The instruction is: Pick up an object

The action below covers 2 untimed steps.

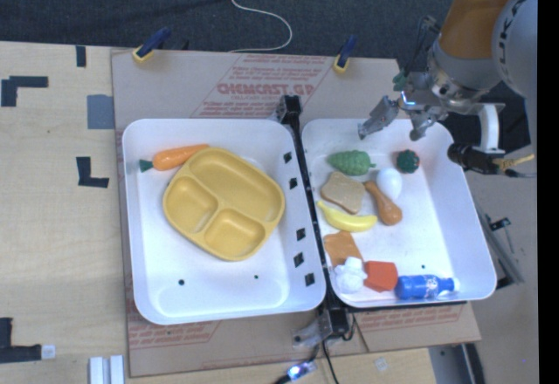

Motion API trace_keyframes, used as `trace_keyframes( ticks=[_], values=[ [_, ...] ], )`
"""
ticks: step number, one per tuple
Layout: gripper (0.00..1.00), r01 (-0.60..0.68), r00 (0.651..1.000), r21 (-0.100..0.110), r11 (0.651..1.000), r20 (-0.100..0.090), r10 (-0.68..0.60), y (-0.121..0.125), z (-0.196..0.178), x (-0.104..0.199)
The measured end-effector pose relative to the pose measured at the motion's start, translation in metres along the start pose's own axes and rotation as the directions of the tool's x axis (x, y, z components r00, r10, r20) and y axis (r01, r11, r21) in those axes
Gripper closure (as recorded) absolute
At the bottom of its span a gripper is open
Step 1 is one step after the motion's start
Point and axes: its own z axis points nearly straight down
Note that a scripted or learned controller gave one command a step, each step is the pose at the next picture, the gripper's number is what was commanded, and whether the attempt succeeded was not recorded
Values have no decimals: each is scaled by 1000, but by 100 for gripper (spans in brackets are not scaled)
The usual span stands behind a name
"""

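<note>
Two shallow white plastic bins are sitting side by side on a cardboard sheet over the worktop point(52, 225). Left bin point(148, 286) is holding a glossy yellow tray point(224, 202) w/ three rounded compartments, and an orange carrot point(175, 156) w/ green tip is lying just beside the tray's upper-left edge.

Right bin point(463, 234) is carrying a cluster of toy foods: bumpy green leafy piece point(351, 162), small dark-green round piece point(407, 161), tan bread slice point(342, 193), brown drumstick point(383, 202) touching a smooth white egg shape point(390, 184), curved yellow banana point(347, 218), orange wedge point(341, 246), white lumpy item point(349, 273), red block point(381, 275), blue bottle point(424, 287) lying on its side near the front wall.

Hand point(394, 119) is hovering over the right bin's back edge, fingers spread apart, nothing between them. Objs are lying below and apart from it; the green leafy piece and dark-green piece are nearest, the bottle is farthest.
</note>
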Motion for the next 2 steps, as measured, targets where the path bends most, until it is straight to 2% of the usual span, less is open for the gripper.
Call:
trace_keyframes(
  ticks=[1,2],
  values=[
    [0,3,1000,-13,1000,2,-3,2,-8,0],
    [0,3,1000,-9,1000,2,-3,5,36,4]
  ],
)
